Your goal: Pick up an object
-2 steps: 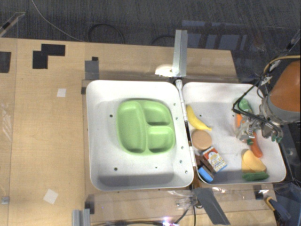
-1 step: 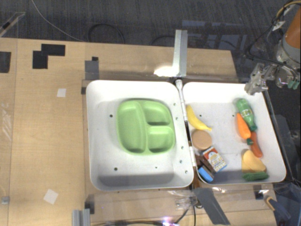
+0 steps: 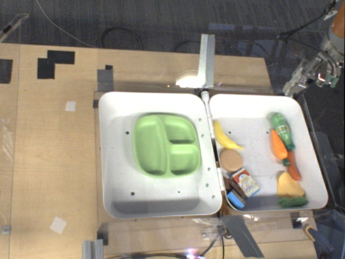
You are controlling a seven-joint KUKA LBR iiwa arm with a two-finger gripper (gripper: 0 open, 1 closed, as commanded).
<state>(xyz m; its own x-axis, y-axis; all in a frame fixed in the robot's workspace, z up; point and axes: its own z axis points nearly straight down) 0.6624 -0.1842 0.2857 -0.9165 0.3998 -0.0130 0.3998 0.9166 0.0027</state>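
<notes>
gripper (image 3: pixel 302 81) above the right bin's (image 3: pixel 253 104) far right corner, outside the rim | jaws: cannot tell how far apart, nothing seen between them | banana (image 3: pixel 226 138) inside that bin at its left wall | carrot (image 3: pixel 278 145) (orange) toward its right wall

- divided tray (image 3: pixel 164 145): light green
- banana (image 3: pixel 226 137): yellow
- carrot (image 3: pixel 278 145): orange
- bottle (image 3: pixel 282 128): green
- bins (image 3: pixel 118 117): white
- round lid (image 3: pixel 230 159): tan
- small carton (image 3: pixel 246 183): red and white
</notes>
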